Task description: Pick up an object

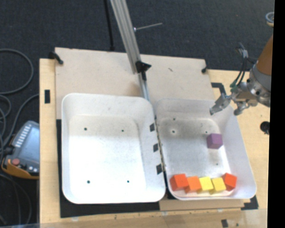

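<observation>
**Inspector:** Two shallow white plastic bins sit side by side on the pale wooden bench (106,72). From the overhead camera, the left white bin (108,149) and the right white bin (235,138) are touching along their inner rims. In the right one a small purple cube (214,140) stands alone near the middle-right, well apart from a row along the front wall: an orange block (179,181), a second orange block (193,184), two yellow blocks (211,184) and a red-orange block (230,180).

**Assistant:** And the arm?

**Inspector:** The grey two-finger gripper (230,106) hangs over the right bin's far right corner. Its two prongs appear spread, nothing between them; I judge the jaws released and empty.

**Assistant:** Which way to the nearest piece?

**Inspector:** The purple cube lies nearer the camera and slightly left of the jaws, the closest candidate by my estimate. Being a cube, it offers no long axis to align on. The front row is packed tight, leaving little finger room between neighbours.
</observation>
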`<state>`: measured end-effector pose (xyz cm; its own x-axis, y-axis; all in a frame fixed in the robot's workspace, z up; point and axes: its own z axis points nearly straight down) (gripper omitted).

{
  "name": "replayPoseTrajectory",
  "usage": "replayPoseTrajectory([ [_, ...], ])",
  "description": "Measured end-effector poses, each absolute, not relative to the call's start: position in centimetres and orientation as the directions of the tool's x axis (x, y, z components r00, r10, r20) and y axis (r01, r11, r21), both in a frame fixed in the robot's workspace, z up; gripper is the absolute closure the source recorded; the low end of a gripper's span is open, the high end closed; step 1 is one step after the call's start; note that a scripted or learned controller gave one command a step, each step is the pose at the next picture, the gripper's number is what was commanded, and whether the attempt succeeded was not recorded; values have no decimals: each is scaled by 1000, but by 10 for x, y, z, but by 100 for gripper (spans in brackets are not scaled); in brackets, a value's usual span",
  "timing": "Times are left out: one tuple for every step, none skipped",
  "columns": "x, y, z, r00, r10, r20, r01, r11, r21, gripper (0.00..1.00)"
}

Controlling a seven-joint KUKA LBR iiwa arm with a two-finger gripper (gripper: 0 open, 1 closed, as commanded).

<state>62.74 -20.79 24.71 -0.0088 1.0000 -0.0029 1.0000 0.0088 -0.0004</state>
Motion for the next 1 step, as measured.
replayPoseTrajectory([
  [538,-208,96,3,1000,-4,1000,-3,2,0],
])
